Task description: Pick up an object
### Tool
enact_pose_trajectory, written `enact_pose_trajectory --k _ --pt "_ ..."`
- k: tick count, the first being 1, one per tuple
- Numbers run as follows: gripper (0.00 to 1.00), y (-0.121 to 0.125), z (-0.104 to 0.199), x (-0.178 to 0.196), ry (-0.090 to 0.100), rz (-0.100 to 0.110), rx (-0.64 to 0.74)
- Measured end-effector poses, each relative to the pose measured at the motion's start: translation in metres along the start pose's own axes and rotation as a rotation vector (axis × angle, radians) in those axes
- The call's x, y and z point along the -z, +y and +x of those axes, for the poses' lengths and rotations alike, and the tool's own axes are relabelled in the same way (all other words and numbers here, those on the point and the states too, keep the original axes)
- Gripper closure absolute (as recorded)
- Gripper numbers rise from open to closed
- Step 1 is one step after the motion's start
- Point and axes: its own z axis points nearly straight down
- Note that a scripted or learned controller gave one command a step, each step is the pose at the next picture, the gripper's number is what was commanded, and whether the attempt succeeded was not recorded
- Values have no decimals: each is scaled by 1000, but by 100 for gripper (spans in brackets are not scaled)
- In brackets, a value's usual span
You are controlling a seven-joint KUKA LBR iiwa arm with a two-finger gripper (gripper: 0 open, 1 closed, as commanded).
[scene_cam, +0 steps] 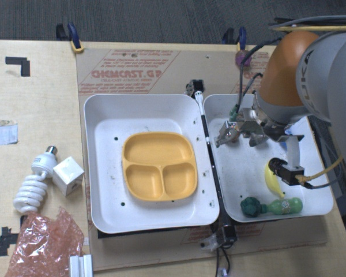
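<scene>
My gripper [241, 133] hangs over the back left part of the right bin [233, 180], with the grey arm and its orange band [285, 68] covering it from above. A yellow banana-like thing [271, 181] lies towards the bin's front right, partly hidden by the robot. At the bin's front edge rest a light green bottle [286, 205] and, touching it on the left, a dark green lumpy object [251, 206]. None of these sits between the gripper's parts; all lie in front of it.
The left bin [101, 201] holds a yellow three-compartment tray [160, 166] at its middle. Outside the bins, on the bench at the left, lie a spiral light bulb [34, 183], a white cube [68, 175] and crumpled pink plastic [43, 244].
</scene>
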Motion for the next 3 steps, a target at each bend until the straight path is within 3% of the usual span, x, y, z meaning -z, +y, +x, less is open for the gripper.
enact_pose_trajectory --k 1,2,3 --pt "0 13 -68 -96 0 1 -1" --pt "100 13 -68 -86 -1 2 1" --pt "0 13 -68 -86 -1 2 1"
